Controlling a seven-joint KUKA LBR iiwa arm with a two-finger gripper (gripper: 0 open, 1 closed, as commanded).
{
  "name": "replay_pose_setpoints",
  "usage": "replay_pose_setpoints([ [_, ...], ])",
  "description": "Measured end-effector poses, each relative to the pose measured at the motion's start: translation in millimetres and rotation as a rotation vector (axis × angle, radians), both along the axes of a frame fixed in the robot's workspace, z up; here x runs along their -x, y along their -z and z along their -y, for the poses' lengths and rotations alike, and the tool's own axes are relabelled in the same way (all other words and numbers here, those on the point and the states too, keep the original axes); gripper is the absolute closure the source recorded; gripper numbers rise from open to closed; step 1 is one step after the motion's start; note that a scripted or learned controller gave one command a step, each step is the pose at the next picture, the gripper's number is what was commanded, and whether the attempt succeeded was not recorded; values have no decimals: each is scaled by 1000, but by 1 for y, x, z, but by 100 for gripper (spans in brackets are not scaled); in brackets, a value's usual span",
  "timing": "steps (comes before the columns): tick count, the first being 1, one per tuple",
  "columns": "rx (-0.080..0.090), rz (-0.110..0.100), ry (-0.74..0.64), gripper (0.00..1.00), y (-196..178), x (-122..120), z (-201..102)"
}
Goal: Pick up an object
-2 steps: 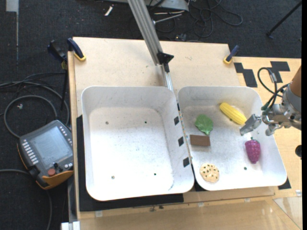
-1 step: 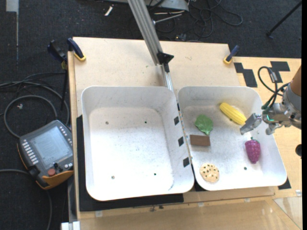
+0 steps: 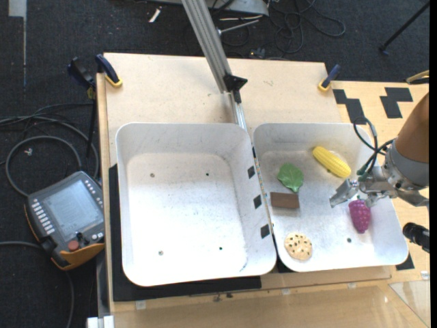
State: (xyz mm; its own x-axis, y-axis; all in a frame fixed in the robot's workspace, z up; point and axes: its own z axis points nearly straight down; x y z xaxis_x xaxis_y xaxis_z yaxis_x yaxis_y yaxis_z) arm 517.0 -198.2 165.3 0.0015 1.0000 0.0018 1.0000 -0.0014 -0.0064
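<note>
Pale wooden bench on dark carpet, cables around. Right bin: gripper, finger state unclear, just above purple grapes; yellow corn, green leaf, brown block, cookie.

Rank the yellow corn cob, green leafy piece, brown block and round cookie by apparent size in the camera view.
1. Yellow corn cob
2-4. Green leafy piece, brown rectangular block, round speckled cookie: look alike, not ranked.

teach pendant, clamps, cables
</note>
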Motion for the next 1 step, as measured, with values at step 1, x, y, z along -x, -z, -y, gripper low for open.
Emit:
replay_pose_setpoints([
  [1, 0, 3, 0, 0, 53, 11, -1],
])
